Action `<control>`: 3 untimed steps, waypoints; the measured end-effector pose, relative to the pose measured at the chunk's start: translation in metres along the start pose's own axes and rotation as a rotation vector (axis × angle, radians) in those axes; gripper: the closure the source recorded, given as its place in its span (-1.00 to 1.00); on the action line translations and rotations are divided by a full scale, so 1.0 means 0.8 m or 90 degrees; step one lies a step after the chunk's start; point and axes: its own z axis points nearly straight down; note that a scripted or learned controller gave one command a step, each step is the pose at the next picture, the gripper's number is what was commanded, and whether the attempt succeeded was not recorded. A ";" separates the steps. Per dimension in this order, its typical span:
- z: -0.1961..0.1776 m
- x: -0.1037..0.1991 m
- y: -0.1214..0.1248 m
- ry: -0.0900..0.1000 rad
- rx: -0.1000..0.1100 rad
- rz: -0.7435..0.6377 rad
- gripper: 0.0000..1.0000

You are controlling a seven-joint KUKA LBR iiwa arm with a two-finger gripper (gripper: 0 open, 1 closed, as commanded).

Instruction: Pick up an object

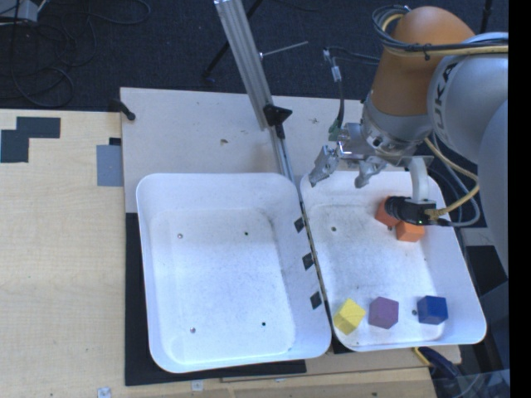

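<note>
My gripper [343, 172] hangs over the far edge of the right bin [373, 259]. Its two metal fingers are spread apart and open, with nothing between them. An orange object [406, 231] lies at the bin's far right, just right of and nearer than the gripper, partly covered by a black part. Along the bin's near edge sit a yellow block [349, 315], a purple block [382, 312] and a blue block [431, 309], all well away from the gripper.
The left bin [216, 264] lies beside the right one, across a divider with black clips [308, 260]. A slanted aluminium rail [249, 65] rises behind the bins, close to the gripper's left. The grey arm takes up the upper right.
</note>
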 end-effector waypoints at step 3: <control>-0.070 -0.156 0.015 0.000 -0.003 0.002 -1.00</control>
